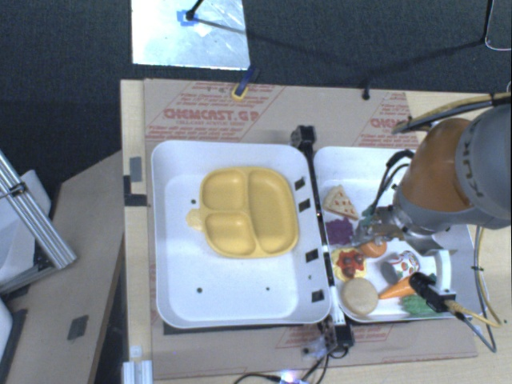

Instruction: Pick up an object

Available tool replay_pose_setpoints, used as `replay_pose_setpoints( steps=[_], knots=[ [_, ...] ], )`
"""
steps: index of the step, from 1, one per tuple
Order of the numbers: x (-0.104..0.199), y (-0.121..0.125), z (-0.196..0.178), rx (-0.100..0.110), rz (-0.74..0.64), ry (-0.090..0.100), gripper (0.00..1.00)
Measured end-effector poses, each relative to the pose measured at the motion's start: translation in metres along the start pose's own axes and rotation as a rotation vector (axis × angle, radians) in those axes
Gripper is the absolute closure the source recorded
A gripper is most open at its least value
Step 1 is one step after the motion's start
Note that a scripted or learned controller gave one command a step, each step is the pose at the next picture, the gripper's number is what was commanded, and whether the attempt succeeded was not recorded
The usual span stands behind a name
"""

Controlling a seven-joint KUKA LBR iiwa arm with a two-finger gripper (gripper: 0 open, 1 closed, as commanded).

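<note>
Toys crowd the right bin (352,166); we see the fingers (370,234) low over an orange piece (373,248), their state unclear to us. Left bin (172,214) holds a yellow tray (244,212).

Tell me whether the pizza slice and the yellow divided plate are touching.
Apart. The camera view shows the pizza slice in the right bin, the yellow divided plate in the left bin, with the bins' rims between them.

Right white bin (352,160), contents:
- triangular pizza slice toy (341,203), flat, near left wall
- purple grape cluster (339,230), just below it
- round beige bun (359,296), front corner
- orange carrot (398,288), beside bun
- red-yellow piece (349,261), above bun
</note>
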State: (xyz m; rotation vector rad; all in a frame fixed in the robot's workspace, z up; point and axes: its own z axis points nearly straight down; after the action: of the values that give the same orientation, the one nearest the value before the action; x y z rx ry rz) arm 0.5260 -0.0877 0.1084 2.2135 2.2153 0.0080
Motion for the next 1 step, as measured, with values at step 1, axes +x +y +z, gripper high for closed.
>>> replay_pose_setpoints(
  steps=[1],
  knots=[
    [-0.004, -0.0001, -0.0438, 0.006, -0.002, 0.003, 1.0]
  ],
)
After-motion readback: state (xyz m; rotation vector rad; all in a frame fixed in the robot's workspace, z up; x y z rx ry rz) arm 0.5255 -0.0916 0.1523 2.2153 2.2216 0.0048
